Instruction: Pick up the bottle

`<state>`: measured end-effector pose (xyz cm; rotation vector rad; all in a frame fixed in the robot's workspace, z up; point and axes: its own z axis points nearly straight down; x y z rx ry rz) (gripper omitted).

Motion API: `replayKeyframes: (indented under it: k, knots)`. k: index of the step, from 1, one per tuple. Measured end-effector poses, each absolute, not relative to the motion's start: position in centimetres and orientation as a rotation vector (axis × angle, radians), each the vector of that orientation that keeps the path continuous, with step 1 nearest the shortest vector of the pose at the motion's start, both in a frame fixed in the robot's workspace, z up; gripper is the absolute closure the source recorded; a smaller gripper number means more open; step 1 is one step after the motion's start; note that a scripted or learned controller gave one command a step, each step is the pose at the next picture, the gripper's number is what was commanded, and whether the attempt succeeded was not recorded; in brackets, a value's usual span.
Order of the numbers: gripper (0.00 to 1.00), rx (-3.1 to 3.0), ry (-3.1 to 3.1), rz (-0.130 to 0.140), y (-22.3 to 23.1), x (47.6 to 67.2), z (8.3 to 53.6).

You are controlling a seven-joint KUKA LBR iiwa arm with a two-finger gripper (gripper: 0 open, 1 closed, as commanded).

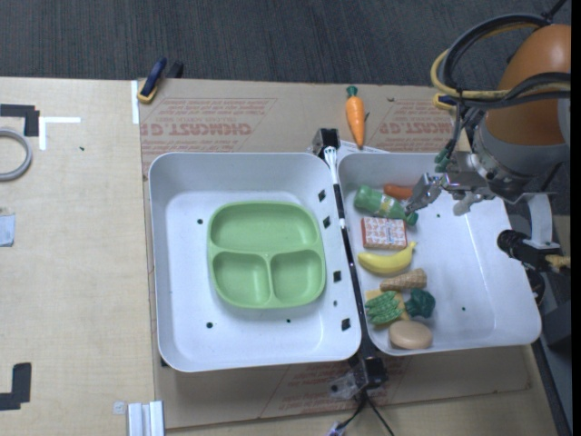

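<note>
Claw (419, 200) just beside bottle (379, 203)

Dark grey carpet (272, 16) runs along the top, behind the bench (73, 271). Bench is pale wood w/ black tape marks at its left edge. Brown cardboard (236, 116) w/ red print lies on the bench's right half. Light even, no hard shadows.
</note>
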<state>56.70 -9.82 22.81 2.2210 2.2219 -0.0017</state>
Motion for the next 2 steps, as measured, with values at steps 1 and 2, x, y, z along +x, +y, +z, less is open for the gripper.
replayKeyframes:
  k: [1,2]
  knots:
    - [1.0,2.221,2.22,-0.002,-9.9,56.7,23.8]
    - [1.0,2.152,2.289,-0.002,-9.7,49.3,25.4]
